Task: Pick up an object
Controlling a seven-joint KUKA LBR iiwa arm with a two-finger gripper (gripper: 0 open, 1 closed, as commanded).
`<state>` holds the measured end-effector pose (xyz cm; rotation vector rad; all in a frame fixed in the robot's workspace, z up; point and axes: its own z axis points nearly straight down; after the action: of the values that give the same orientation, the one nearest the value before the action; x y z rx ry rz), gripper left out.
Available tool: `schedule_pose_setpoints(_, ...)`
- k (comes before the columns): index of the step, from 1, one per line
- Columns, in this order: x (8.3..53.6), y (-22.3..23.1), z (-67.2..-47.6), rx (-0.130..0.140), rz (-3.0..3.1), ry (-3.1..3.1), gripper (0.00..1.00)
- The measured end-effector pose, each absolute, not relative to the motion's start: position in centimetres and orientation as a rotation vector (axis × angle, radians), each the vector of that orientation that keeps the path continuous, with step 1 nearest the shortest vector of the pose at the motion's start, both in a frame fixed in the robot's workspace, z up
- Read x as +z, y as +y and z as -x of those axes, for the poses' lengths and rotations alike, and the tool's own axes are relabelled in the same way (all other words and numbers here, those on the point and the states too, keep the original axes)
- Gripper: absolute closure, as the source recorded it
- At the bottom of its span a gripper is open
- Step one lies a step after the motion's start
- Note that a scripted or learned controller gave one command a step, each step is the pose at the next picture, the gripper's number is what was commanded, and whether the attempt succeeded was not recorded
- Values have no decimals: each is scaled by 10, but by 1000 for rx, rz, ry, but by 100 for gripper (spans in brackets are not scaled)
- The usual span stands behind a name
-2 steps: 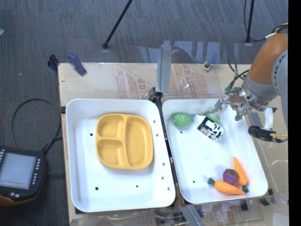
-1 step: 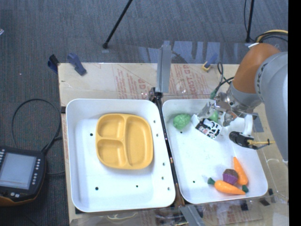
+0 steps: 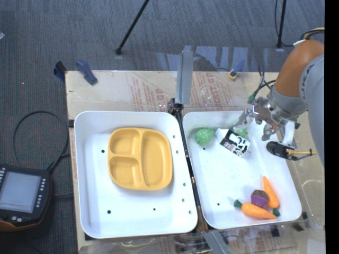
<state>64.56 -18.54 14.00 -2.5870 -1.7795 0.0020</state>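
Observation:
The right bin (image 3: 222, 184) holds a green leafy toy (image 3: 204, 136) near its far left corner. Beside the toy lies a black-and-white patterned carton (image 3: 235, 142). At the near right corner lie two orange carrots (image 3: 270, 191) (image 3: 257, 210) with a purple block (image 3: 259, 198) between them. My gripper (image 3: 247, 119) hangs over the far right part of this bin, just above and right of the carton. Nothing shows in its grasp.
A yellow divided plate (image 3: 141, 158) lies in the left bin (image 3: 90, 194). A metal post (image 3: 184, 81) stands behind the seam between the bins. The arm's wrist, with cables, overhangs the right bin's far right edge.

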Motion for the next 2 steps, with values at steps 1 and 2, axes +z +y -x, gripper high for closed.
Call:
schedule_pose_setpoints(1, 103, -167, -652, -24, 2512, -1918, 0)
schedule_pose_setpoints(2, 103, -154, -611, -43, 2707, -1634, 0)
